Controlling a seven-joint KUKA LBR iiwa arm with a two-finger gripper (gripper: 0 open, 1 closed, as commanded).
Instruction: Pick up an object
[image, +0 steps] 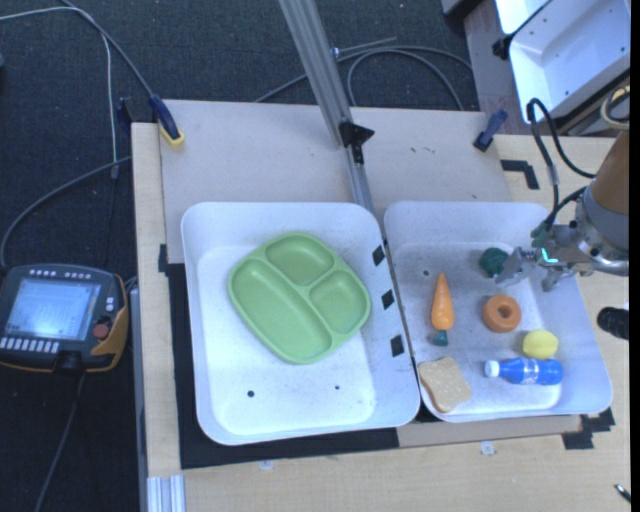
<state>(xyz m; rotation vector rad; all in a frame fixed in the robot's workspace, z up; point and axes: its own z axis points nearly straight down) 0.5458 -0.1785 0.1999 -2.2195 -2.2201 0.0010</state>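
A dark green object (492, 262) lay near the right bin's (600, 385) far edge, just beside the hand (532, 262). I could not tell the hand's opening or whether it held anything. A closing grasp might nudge the object aside, judging by its smallness. The table (260, 150) stood over dark carpet (60, 150) strewn with cables.

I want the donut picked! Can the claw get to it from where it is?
Probably yes. The claw hangs just above the donut in the right bin, with bare floor around the donut and nothing lying on it.
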